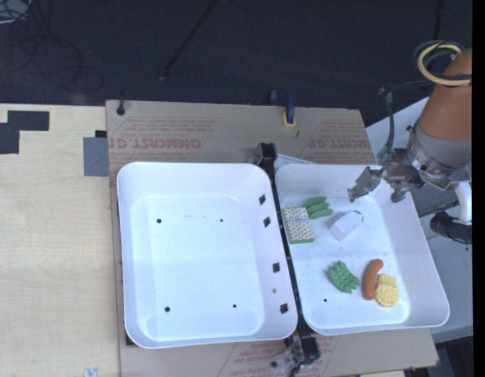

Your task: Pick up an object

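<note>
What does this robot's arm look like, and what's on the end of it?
The arm enters at the right with a broad orange band, grey metal below it. A yellowish cable loop sits on top and a thin dark cable runs down its side. At the end is a small grey metal pincer with two slim fingers, over the right bin.

- The arm (446, 108) enters at the upper right of the frame, its orange band above a grey wrist.
- The gripper (380, 183) sits right of centre, its two fingers seemingly spread apart, nothing visible between them.
</note>
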Robot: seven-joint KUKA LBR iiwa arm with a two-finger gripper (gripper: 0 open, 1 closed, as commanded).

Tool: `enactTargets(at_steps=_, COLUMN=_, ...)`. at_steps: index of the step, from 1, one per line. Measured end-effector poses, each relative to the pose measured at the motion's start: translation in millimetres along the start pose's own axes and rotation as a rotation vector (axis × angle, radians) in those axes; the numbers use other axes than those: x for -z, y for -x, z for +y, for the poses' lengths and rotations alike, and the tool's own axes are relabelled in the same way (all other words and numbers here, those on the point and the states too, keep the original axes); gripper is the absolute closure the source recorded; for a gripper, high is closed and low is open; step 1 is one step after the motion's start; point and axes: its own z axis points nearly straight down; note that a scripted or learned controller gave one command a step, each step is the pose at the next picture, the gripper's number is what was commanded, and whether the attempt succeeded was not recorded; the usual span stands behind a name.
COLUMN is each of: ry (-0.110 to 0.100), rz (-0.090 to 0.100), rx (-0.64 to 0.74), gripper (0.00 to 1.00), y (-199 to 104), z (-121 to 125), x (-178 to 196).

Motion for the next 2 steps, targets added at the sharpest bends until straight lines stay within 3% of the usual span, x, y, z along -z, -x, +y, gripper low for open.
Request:
enactTargets(at_steps=1, ry=0.018, rz=-0.009, rx=-0.002, gripper=0.00, y=43.7, z=-45.4, x=242.5)
enactTargets(at_steps=2, ry=0.000, rz=-0.002, rx=0.003, gripper=1.00, y=40.9, z=-44.1, x=241.2)
